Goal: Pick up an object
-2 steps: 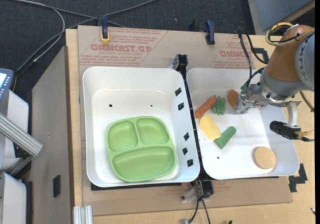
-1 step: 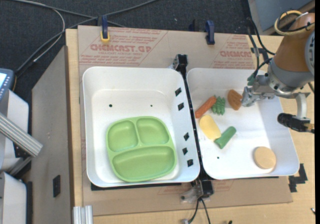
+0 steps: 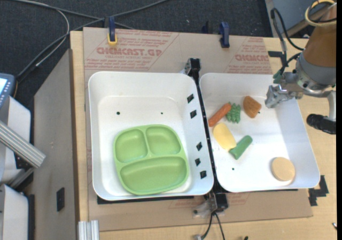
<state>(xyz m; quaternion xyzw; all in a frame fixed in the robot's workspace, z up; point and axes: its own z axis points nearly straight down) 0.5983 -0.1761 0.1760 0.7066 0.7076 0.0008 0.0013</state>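
Grey arm, orange band, black cables.

Five small items lie loose in the right bin: an orange carrot touching a green leafy piece, an orange-brown chunk just beside them, a yellow piece against a green stick, and a tan disc apart near the front.

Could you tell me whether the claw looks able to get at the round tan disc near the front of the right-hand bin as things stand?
Probably yes: the tan disc lies alone, apart from the other toys, and the claw hangs above the same bin.
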